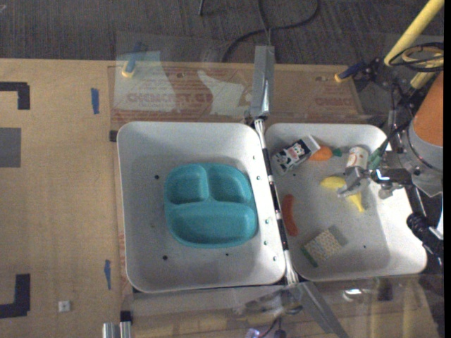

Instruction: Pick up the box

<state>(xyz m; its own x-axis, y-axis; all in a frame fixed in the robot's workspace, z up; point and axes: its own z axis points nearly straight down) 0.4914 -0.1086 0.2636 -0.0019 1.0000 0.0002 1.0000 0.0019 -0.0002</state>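
Box: a small white box with black markings [294, 154] is lying in the right bin [394, 255], near that bin's upper left corner, its long axis being tilted up toward the right.
Neighbours: an orange piece [321, 154] is touching the box's right end; a red strip [289, 215] is lying below it along the bin's left wall; a speckled card [324, 245] is resting lower down.
Tool: the tool [354, 177] is being held over the middle of the right bin, beside yellow pieces [332, 183]; whether it is spread or pressed together cannot be told.
Direction: the box is lying left of the tool and slightly up, near but apart.
Left bin: a teal divided tray [210, 204] is being carried in it.
Judgement: a leftward shift is being called for before any descent.
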